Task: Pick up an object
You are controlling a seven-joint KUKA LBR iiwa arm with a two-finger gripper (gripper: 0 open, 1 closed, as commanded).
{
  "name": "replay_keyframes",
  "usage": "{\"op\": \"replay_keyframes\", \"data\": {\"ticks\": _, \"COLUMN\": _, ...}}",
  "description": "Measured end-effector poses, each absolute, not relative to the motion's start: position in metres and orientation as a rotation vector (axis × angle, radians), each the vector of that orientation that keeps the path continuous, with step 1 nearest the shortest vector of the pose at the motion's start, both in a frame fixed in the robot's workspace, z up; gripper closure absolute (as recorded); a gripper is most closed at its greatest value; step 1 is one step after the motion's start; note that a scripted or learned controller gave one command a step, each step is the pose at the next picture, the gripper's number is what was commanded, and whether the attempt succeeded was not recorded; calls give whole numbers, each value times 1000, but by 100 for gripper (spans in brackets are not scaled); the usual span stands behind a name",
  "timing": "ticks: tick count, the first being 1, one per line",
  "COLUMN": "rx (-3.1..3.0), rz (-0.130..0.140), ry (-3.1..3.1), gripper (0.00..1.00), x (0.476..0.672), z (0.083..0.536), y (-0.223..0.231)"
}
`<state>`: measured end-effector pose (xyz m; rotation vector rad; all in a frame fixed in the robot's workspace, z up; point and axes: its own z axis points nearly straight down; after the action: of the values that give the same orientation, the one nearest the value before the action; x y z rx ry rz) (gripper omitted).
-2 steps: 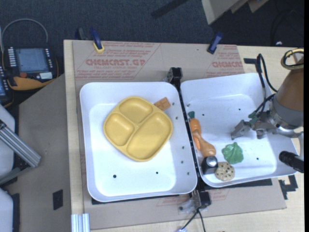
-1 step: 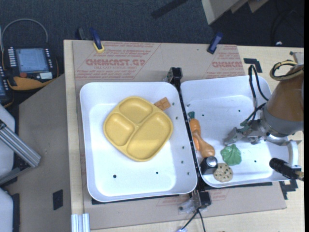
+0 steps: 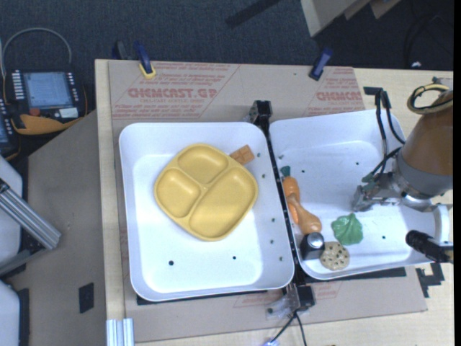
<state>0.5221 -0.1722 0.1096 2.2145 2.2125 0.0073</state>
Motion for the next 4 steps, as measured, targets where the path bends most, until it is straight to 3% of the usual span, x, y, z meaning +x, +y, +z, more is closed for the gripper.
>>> {"op": "replay_keyframes", "data": {"ticks": 2, "rx": 2215, "rz": 5, "ry": 2217, "gripper": 100, "x": 521, "z": 218, "y": -167}}
{"op": "replay_keyframes", "data": {"ticks": 3, "rx": 2216, "rz": 2, "ry": 2220, "gripper": 100, "x": 522, "z": 243, "y": -167}}
{"op": "replay_keyframes", "data": {"ticks": 4, "rx": 2214, "rz": 3, "ry": 2225, "gripper": 100, "x": 547, "z": 234, "y": -121}}
